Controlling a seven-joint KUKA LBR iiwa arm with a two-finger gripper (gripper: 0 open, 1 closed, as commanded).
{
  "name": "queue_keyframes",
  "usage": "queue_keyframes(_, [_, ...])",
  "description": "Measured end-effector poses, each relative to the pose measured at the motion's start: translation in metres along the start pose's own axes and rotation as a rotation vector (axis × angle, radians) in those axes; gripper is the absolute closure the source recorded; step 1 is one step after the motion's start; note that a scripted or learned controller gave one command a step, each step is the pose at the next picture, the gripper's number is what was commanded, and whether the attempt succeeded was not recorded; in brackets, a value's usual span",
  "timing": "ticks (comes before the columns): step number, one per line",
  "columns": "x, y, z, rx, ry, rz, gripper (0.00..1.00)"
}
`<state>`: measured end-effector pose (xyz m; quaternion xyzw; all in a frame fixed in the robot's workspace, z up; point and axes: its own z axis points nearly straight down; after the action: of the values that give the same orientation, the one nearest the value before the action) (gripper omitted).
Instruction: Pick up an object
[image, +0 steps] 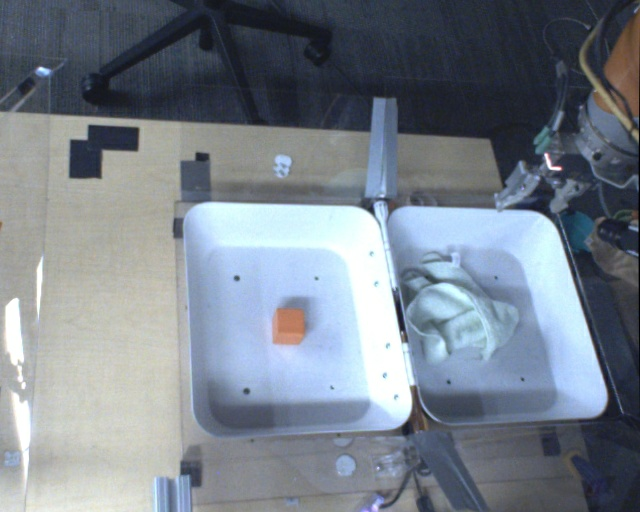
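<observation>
A small orange cube (289, 326) rests on the floor of the left bin (210, 300), a little left of its middle. A crumpled pale green and white cloth (455, 316) lies in the right bin (560, 330), towards its left wall. My gripper (538, 190) hangs above the far right corner of the right bin, well away from both objects. Its fingers are spread open with nothing between them. The arm's orange band (612, 105) shows at the top right edge.
A metal divider post (381, 150) stands behind the seam between the bins. Black tape marks (100, 148) lie on the wooden bench at far left. Cables and clutter crowd the right edge beyond the right bin.
</observation>
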<state>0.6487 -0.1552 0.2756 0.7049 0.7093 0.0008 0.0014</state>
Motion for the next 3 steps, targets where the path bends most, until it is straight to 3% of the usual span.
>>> queue_keyframes(1, [0.013, -0.026, -0.031, -0.002, 0.0, -0.007, 0.0])
queue_keyframes(2, [0.031, 0.015, 0.18, -0.003, 0.0, 0.07, 0.0])
queue_keyframes(3, [0.033, 0.017, 0.168, -0.007, -0.001, 0.065, 1.0])
